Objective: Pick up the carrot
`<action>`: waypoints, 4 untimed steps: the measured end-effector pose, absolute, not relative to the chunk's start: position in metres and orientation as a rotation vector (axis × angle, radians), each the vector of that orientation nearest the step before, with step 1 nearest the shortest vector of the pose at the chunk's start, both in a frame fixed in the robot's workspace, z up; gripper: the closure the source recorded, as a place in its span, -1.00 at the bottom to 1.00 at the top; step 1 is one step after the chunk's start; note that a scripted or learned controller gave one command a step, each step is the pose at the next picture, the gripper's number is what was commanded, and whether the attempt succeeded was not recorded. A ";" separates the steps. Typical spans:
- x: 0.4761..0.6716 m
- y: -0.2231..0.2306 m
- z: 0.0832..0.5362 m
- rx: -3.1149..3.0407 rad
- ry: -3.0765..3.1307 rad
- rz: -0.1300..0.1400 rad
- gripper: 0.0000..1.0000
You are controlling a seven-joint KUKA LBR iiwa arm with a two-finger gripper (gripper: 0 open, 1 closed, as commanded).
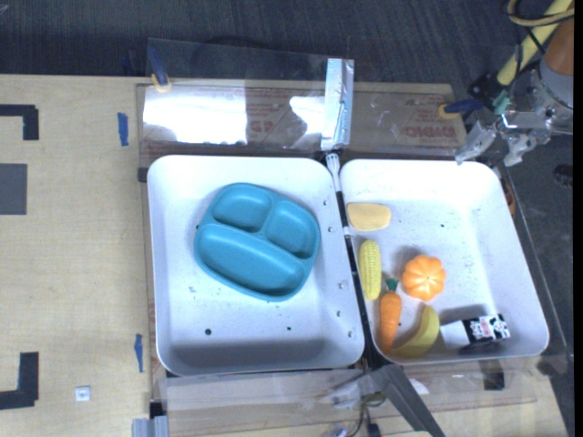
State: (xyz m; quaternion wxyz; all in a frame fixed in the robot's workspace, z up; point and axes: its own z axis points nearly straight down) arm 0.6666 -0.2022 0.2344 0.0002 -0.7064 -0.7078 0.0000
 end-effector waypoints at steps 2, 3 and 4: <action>0.539 -0.129 0.087 -1.773 -2.601 -0.004 -1.00; 0.576 -0.120 0.146 -1.844 -2.551 -0.005 -1.00; 0.540 -0.134 0.162 -1.216 -2.897 -0.001 -1.00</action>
